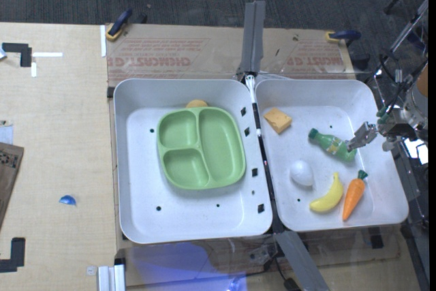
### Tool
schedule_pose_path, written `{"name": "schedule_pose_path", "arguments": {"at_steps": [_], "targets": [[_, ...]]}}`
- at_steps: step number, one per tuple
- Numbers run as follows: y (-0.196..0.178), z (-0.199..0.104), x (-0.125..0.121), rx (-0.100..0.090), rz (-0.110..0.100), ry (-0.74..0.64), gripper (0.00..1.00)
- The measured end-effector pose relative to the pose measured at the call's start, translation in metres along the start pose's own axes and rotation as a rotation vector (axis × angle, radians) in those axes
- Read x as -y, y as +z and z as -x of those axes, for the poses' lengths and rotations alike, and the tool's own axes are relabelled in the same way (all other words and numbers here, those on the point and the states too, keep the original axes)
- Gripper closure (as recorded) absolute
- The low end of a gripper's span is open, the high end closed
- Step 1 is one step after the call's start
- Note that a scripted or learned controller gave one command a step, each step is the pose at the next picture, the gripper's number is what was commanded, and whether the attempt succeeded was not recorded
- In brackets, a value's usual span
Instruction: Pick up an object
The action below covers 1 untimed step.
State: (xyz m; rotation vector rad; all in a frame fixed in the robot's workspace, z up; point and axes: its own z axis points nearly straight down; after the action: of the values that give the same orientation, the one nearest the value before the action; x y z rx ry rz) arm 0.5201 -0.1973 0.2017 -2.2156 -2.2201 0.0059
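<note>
The right bin (327, 95) holds an orange wedge (277, 120), a green bottle (331, 144) lying on its side, a white ball (302, 172), a yellow banana (328, 193) and an orange carrot (353, 195). My gripper (361, 137) reaches in from the right and its tip sits low at the bottle's right end, touching it or just beside it. The carrot lies just below the gripper.
The left bin (136, 167) carries a green divided plate (201, 146), with a small orange thing (197, 104) peeking out behind it. A grey bar (253, 37) stands behind the seam between the bins. The arm's body (409, 126) hangs over the right bin's right wall.
</note>
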Motion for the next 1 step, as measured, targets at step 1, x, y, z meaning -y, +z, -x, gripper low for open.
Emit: {"name": "schedule_pose_path", "arguments": {"at_steps": [1], "targets": [[0.1133, -0.0137, 0.0419, -0.001, 0.002, 0.219, 0.00]]}}
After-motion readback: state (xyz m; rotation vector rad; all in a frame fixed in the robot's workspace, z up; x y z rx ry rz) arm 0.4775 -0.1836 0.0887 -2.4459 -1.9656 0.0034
